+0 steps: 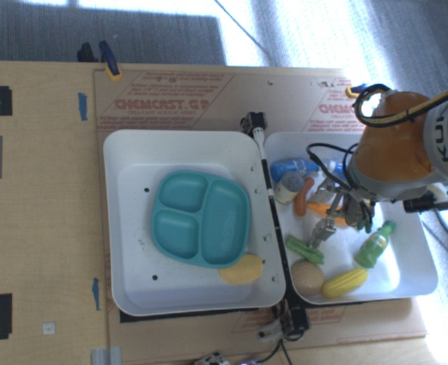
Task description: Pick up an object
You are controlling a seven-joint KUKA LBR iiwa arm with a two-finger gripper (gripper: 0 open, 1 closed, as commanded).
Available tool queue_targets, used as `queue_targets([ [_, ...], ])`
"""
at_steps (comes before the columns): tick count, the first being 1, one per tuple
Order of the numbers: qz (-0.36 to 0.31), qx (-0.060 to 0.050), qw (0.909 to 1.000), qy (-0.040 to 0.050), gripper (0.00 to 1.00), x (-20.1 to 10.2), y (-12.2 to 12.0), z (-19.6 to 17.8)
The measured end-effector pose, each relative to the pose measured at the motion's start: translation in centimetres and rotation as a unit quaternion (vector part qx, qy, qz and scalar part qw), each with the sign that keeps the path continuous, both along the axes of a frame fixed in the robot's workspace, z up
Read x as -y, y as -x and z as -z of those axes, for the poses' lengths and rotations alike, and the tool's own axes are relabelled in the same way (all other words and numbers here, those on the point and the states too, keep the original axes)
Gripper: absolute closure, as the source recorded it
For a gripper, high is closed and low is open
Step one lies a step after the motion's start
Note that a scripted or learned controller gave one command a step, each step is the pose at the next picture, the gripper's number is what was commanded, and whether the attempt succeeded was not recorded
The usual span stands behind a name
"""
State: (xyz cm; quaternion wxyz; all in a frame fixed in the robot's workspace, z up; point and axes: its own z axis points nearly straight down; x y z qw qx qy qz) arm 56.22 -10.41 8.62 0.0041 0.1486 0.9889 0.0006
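Cardboard tabletop (pixel 41 226) reads "CHEMCAST GP" in red. Jaws (pixel 324 233) hang in the right bin (pixel 414 280) over the green pea pod (pixel 305 248); can't tell their spread.

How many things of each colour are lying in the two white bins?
Teal: 1, the divided plate
Yellow: 2, the lemon-like piece and the corn
Green: 2, the bottle and the pod
Blue: 1, the can
Orange: 1, the carrot
Tan: 1, the potato
Total: 8
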Motion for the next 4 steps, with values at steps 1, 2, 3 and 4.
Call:
queue_targets([
  [1, 0.000, 0.000, 1.0000, 0.0000, 0.00, 0.00, 0.00, 0.00],
  [2, 0.000, 0.000, 1.0000, 0.0000, 0.00, 0.00, 0.00, 0.00],
  [3, 0.000, 0.000, 1.0000, 0.0000, 0.00, 0.00, 0.00, 0.00],
  [4, 0.000, 0.000, 1.0000, 0.0000, 0.00, 0.00, 0.00, 0.00],
])
